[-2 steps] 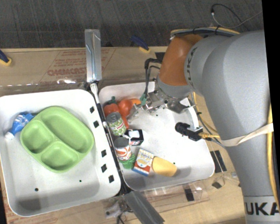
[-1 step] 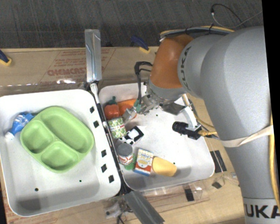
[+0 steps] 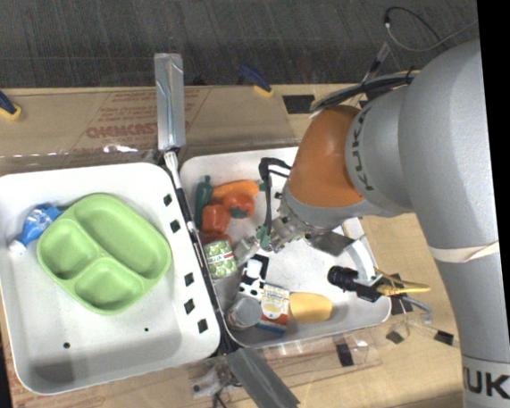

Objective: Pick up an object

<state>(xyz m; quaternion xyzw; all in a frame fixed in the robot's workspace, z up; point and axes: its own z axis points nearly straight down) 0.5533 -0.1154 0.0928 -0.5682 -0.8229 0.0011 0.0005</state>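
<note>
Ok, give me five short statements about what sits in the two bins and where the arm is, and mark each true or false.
1. The green divided plate lies in the left bin. True.
2. The arm reaches over the left bin. False: it is over the right bin.
3. A blue item lies at the plate's upper left edge. True.
4. The orange toy sits in the left bin. False: it is in the right bin, near its top.
5. The yellow item lies near the right bin's lower edge. True.
</note>
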